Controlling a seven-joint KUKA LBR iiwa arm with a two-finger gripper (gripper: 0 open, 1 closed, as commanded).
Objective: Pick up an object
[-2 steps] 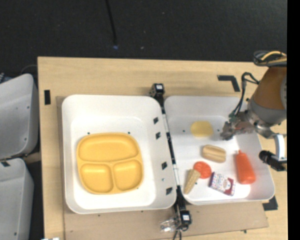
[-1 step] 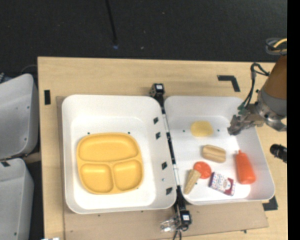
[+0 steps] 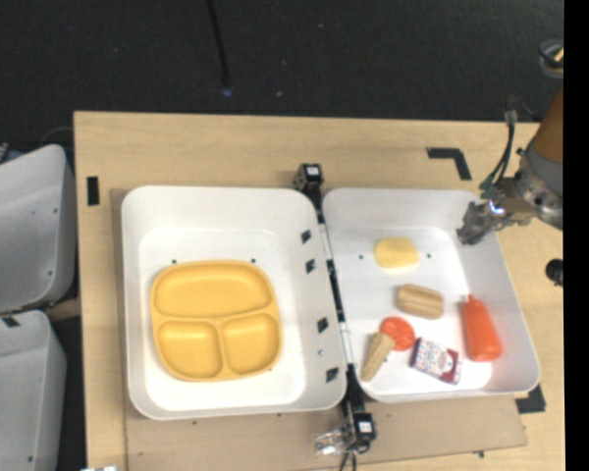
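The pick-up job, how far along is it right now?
Nothing looks done yet. The yellow block, tan hot dog bun, red bottle, ice cream cone toy and small printed packet all lie in the right white bin. The gripper sits over that bin's upper right edge, with nothing visibly held. Left: descend on one item, grip and lift.

The arm (image 3: 542, 155) is seen reaching in from the right edge, wrist angled down and leftward. The gripper (image 3: 474, 226) is held low; nothing is seen between its tips.
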